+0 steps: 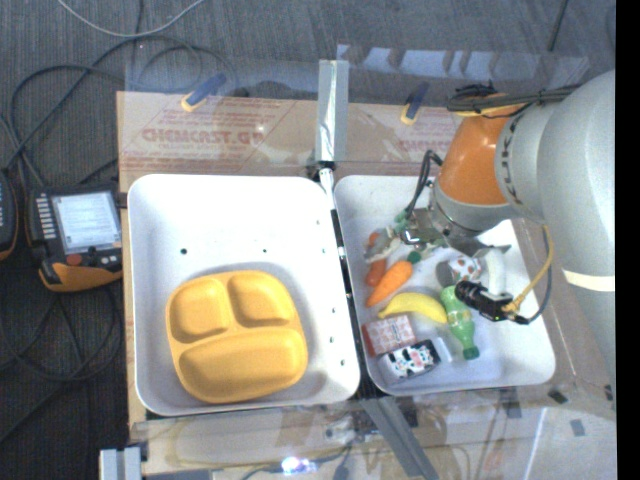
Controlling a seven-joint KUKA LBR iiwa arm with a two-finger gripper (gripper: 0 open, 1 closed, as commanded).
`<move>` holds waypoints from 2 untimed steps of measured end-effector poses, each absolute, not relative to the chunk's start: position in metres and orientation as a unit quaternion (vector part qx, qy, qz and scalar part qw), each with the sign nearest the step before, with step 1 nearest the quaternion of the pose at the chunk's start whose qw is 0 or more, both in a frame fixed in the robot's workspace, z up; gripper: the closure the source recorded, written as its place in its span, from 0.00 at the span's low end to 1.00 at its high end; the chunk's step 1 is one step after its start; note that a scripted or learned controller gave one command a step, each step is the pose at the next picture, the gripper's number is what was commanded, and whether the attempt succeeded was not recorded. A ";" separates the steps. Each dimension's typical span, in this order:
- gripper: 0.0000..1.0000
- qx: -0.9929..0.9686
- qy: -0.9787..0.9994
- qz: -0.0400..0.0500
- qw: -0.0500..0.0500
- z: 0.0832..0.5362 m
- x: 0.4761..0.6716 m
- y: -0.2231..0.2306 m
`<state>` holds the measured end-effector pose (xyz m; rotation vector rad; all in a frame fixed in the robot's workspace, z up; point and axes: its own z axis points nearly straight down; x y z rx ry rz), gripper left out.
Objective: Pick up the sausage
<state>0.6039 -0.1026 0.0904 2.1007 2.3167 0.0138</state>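
The right bin [530,363] holds the clutter. A small reddish-brown piece that looks like the sausage [376,240] lies near the bin's left wall, with a second short red piece [377,267] just below it. My gripper [413,232] hangs low over the bin's upper middle, right of the sausage and just above the carrot's green top. The orange wrist band [480,163] and the grey arm [590,178] rise behind it to the right. Nothing visibly sits in the gripper.
An orange carrot [390,281], a banana [416,306], a green bottle [461,330], a reddish packet [384,335] and a black-and-white carton [412,358] crowd the right bin. The left bin [230,203] holds a yellow divided tray [237,333].
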 end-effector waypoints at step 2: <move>1.00 0.569 0.823 -0.002 -0.001 0.225 0.634 -0.049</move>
